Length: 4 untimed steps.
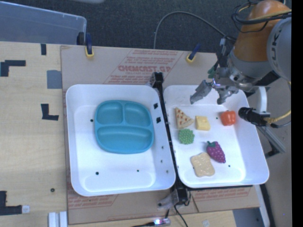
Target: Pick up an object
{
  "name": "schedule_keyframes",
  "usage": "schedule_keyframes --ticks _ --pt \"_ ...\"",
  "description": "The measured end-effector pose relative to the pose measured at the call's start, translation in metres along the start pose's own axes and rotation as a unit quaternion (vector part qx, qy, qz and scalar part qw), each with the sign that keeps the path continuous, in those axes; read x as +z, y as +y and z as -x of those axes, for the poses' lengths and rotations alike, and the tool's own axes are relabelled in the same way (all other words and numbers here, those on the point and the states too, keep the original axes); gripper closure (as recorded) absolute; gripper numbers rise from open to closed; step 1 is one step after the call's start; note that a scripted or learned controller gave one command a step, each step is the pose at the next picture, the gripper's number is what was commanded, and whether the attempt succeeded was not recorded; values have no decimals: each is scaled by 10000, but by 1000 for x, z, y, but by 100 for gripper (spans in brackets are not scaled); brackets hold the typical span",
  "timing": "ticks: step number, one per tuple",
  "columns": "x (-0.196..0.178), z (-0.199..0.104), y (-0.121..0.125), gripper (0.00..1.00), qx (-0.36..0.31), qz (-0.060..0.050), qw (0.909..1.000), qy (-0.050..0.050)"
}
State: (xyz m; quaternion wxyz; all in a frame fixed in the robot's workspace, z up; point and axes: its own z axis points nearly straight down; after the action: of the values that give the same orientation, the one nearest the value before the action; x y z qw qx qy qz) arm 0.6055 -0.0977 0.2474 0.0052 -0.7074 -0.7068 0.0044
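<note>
In the right bin (255, 167), six small toy foods lay spread apart: pizza slice (182, 117), cheese cube (202, 123), tomato (228, 118), broccoli (186, 136), grapes (216, 151), cracker (202, 165). The left bin (80, 174) held a blue divided plate (124, 126). The gripper (209, 94) hung over the upper part of the right bin, jaws spread wide with nothing between them, above and just right of the pizza slice and cheese cube.

Judgement: all looked like light, rigid plastic, likely a bit slick, not fragile. The cheese cube was probably the easiest pick: flat parallel sides, so close across two opposite faces. The tomato was round and could squirt out, so grip at its widest part. Pizza slice and cracker lay flat and thin, hard to get jaws under. The grapes were lumpy, best taken across the narrow width. Spacing gave the jaws clearance around each piece.
</note>
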Motion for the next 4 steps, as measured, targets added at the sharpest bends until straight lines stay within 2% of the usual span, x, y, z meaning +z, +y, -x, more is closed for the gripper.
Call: schedule_keyframes --ticks 1,3,4 --pt "-7 0 2 0 -12 60 10000 -6" --pt "111 4 -14 0 -8 30 10000 -5" --pt "157 5 -9 0 -15 150 9999 -41"
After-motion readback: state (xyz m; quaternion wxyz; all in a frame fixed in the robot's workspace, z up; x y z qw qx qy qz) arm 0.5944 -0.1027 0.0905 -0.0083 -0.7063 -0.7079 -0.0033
